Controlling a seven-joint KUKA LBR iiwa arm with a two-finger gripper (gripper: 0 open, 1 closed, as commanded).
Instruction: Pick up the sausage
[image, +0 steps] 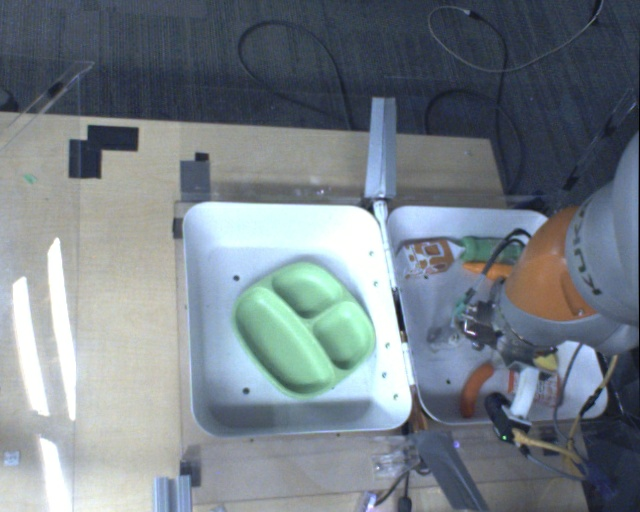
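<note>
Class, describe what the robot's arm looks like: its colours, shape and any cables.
The arm is rounded and bulky, grey with a broad orange band above the wrist. A thin black cable loops beside the band, and dark metal parts sit below it.

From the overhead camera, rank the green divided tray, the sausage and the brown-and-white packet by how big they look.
1. green divided tray, by far the largest
2. brown-and-white packet and sausage look similar; the arm partly hides the sausage, so no ranking.
</note>
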